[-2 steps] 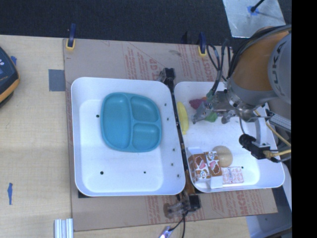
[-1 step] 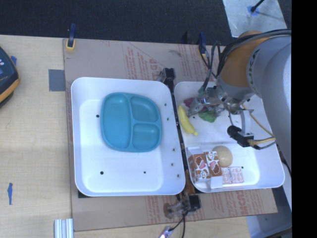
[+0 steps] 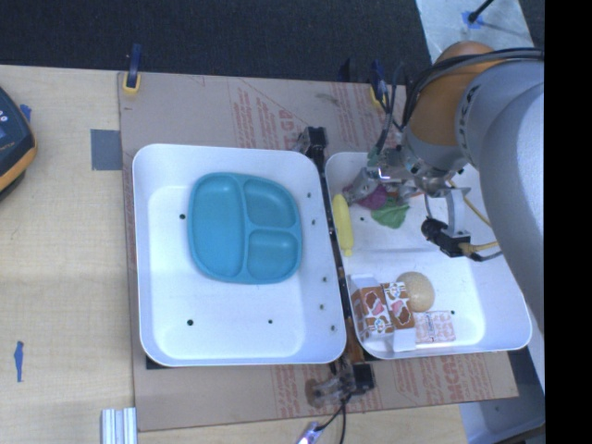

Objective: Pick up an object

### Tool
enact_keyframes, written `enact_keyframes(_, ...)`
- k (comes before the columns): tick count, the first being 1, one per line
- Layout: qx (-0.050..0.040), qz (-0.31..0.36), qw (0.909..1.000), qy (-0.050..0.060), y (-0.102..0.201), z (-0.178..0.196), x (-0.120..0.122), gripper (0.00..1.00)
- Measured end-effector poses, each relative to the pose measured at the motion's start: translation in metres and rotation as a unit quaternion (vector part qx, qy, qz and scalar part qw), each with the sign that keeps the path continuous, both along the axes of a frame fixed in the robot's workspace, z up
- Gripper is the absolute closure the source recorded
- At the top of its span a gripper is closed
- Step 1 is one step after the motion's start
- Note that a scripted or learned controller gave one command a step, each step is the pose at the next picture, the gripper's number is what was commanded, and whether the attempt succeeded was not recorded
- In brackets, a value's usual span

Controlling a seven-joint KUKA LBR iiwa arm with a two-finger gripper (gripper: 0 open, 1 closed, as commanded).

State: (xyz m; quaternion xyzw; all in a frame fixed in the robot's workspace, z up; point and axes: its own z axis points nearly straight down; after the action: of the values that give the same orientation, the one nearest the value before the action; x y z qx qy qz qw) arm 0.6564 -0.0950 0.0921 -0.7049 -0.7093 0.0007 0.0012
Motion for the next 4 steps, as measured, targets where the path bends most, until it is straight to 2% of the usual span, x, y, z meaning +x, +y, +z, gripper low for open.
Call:
enact_keyframes(1,-0.0007,-0.002,1.0000,-0.001,-0.029,0.000,0.000,0.00)
enact_keyframes(3,0.0002,0.000,1.0000,0.001,-0.009,0.000,0.000,0.00)
enact_keyframes(4,-0.0005,-0.002,1.0000,-0.001,-0.051,0.006,0.000,0.00)
